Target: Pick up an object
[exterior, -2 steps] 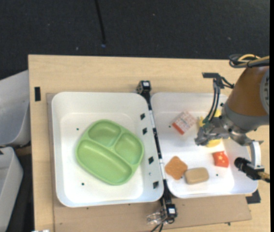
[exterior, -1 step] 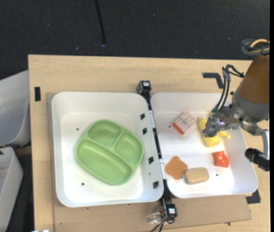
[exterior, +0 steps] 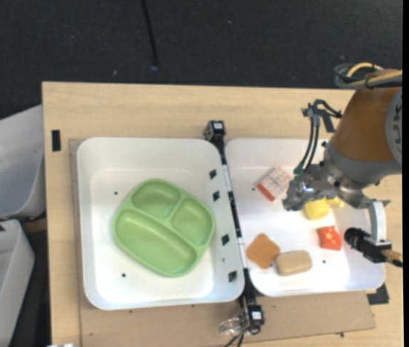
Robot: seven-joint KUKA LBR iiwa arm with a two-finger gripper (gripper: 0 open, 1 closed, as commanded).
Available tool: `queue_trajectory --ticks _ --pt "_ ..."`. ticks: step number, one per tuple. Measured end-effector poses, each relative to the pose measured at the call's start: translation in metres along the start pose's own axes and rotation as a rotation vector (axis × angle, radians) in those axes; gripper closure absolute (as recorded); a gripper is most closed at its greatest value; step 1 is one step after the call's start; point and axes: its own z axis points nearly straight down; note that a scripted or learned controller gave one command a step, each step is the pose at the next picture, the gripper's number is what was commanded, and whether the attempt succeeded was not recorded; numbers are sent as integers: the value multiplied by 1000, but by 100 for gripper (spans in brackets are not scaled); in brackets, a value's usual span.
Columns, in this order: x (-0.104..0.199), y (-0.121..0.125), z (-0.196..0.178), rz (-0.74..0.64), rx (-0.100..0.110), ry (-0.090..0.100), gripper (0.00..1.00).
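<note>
Tool [exterior: 296,196] low in the right white bin [exterior: 262,284], finger state cannot be told. Yellow block [exterior: 317,210] just beside it; red block [exterior: 329,238], tan oblong [exterior: 293,263], orange-brown wedge [exterior: 262,251] nearby. Green divided plate [exterior: 164,227] in left bin [exterior: 96,280].

open floor [exterior: 262,166] beside crowded items

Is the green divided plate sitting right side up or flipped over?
Right side up: the green divided plate shows its three recessed compartments facing upward in the left bin.
</note>
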Motion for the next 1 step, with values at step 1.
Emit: queue_trajectory --ticks 1 --pt "45 4 -3 -1 0 1 100"
